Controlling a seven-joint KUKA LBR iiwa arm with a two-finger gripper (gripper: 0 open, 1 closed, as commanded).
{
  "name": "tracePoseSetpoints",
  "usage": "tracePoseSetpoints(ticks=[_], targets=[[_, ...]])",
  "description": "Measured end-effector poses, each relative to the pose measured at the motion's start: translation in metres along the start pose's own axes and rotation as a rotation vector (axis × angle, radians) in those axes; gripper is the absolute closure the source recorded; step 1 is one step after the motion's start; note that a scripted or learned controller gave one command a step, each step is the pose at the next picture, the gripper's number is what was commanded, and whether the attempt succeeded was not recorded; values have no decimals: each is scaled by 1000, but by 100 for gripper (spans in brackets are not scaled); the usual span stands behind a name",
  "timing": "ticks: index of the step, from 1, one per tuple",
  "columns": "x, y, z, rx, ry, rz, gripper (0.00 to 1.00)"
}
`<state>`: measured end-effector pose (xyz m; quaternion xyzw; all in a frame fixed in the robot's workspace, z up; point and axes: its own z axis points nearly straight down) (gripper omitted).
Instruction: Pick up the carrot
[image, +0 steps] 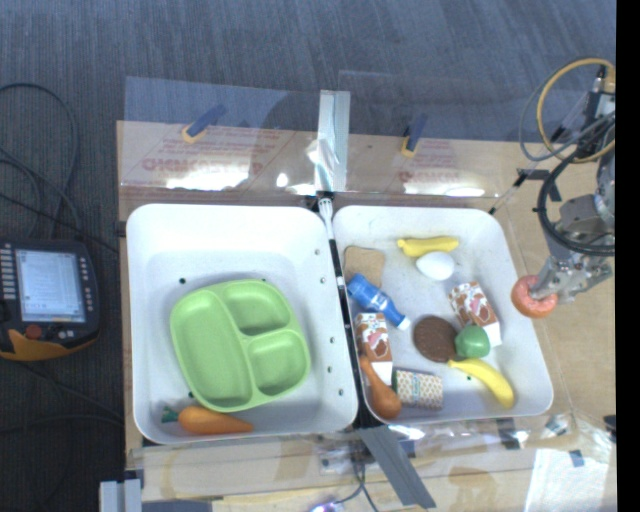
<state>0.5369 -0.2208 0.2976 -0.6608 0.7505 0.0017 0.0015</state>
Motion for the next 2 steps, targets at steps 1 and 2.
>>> tracePoseSetpoints(ticks=[1,2], targets=[[-3,-18,-5,2,0,-197,100],[-11,-26,15,-2,-2,-493,100]])
